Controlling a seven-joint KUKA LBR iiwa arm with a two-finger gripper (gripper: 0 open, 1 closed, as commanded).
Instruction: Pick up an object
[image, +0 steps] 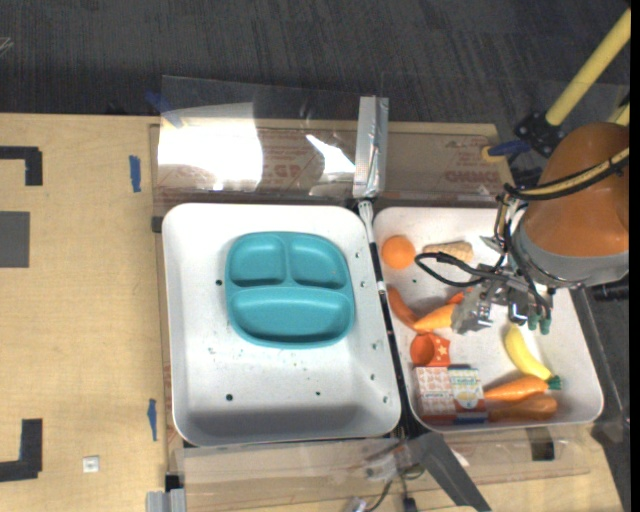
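Observation:
My gripper (474, 314) hangs over the middle of the right bin (590, 378), its metal tip low among the toy foods. Just left of the tip lies an orange carrot piece (432, 319), with a small red-orange piece (428, 348) below it. An orange ball (398, 252) and a tan bread-like piece (449, 250) sit at the bin's far end. A yellow banana (524, 351) lies to the right of the tip. A carrot (518, 390) and a brown sausage-like piece (520, 407) rest at the near edge beside a small printed box (447, 389).
The left bin (190, 300) holds a teal divided plate (290, 288). A clear plastic wall with a taped post (369, 150) stands behind both bins. Black cables (445, 265) loop from the wrist over the right bin. Tan bench surface (70, 300) lies to the left.

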